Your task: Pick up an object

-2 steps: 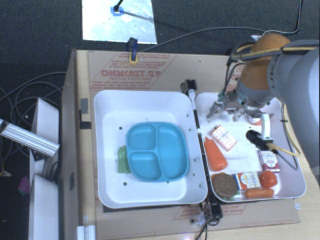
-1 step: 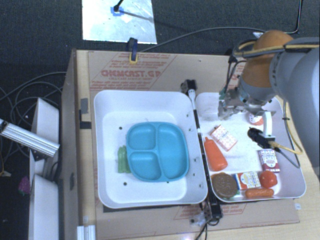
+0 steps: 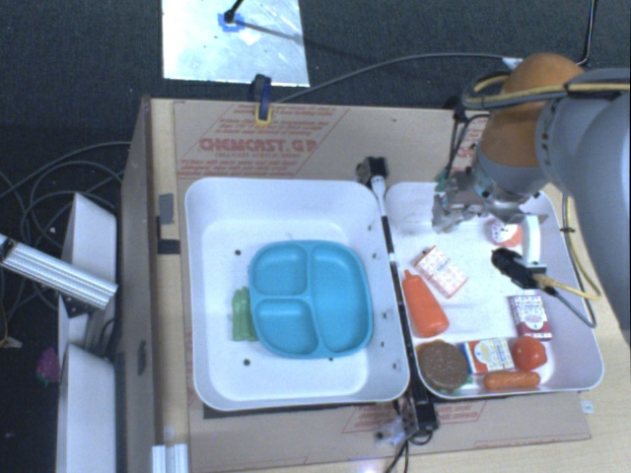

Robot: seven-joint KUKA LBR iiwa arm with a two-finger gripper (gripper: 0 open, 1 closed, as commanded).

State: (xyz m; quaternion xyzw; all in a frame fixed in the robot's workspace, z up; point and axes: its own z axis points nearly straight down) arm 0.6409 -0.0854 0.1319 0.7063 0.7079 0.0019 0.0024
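We see the gripper (image 3: 455, 211) (fingers too blurred to judge) hanging at the right bin's (image 3: 592, 348) far rim, above a glossy orange bottle (image 3: 425, 304), striped carton (image 3: 442, 271) and round brown patty (image 3: 443, 364).
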